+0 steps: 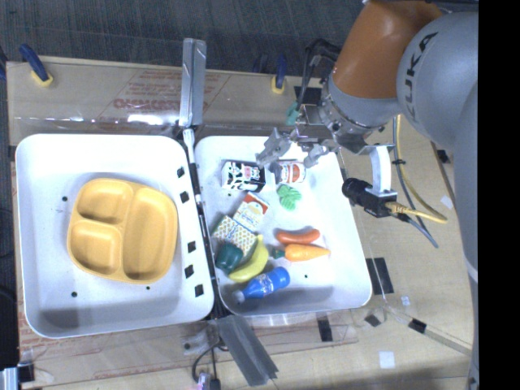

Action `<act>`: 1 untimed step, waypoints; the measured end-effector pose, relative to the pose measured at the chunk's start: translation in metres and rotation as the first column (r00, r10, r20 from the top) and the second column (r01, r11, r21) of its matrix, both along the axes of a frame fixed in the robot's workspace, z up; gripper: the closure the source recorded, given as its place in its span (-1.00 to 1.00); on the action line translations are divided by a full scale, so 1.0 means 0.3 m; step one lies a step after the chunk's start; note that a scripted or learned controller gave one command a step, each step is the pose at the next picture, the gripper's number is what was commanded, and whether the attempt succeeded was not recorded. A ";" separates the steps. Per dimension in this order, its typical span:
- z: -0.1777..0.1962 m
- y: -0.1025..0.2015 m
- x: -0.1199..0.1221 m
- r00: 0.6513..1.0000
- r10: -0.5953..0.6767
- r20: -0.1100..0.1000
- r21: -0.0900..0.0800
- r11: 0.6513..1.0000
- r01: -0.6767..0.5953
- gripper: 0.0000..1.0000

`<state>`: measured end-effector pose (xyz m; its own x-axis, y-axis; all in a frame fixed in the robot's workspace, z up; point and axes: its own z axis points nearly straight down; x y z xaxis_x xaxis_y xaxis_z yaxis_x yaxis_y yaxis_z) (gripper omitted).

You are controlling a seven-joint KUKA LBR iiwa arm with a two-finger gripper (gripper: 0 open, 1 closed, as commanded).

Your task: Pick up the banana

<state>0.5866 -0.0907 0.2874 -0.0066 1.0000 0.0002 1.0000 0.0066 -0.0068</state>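
Grey arm, orange band, yellow cable, prob. metal gripper

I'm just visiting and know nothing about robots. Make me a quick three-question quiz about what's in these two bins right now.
1. True or false: the banana lies in the same bin as the yellow divided tray.
2. Which thing touches the banana's lower end? A) blue bottle B) milk carton C) carrots
3. Fill in: the gripper hovers over the ____ part of the right bin, away from the banana.

Key: 1 false, it lies in the right bin; 2 A; 3 upper.
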 end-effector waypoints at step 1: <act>-0.496 -0.031 -0.186 0.999 -0.048 -0.001 0.000 0.999 0.048 -1.00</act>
<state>0.5308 -0.1000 0.1386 0.0414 0.9991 0.0007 0.9991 -0.0414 -0.0081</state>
